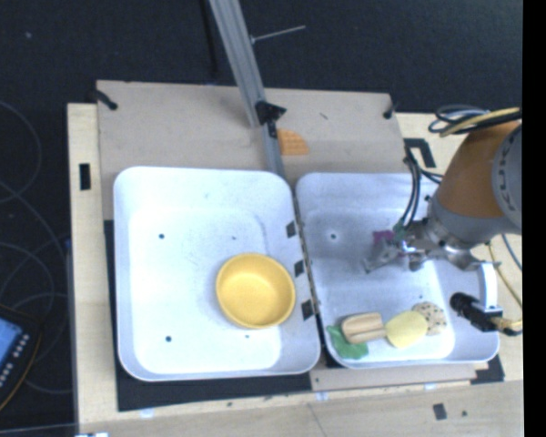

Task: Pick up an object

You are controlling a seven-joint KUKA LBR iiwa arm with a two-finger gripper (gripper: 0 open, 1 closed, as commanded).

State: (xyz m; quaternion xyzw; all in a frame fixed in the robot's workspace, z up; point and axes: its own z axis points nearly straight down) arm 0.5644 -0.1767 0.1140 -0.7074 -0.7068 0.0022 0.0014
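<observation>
The arm [473, 185] is seen reaching in from the right, with the gripper [389, 253] lowered over the middle of the right bin [346, 198]. Whether the jaws are parted or clenched cannot be told from this angle, and nothing is seen between them. A small dark purplish piece [382, 237] is glimpsed right at the gripper; what it is cannot be made out. Along the near edge of the right bin a row of things is laid out: a green scrap [346, 342], a tan roll [361, 326], a yellow lump [405, 329] and a speckled beige piece [429, 315], each touching or just beside the next. A yellow bowl [255, 289] is set upright in the left bin [164, 208], near its right wall.
</observation>
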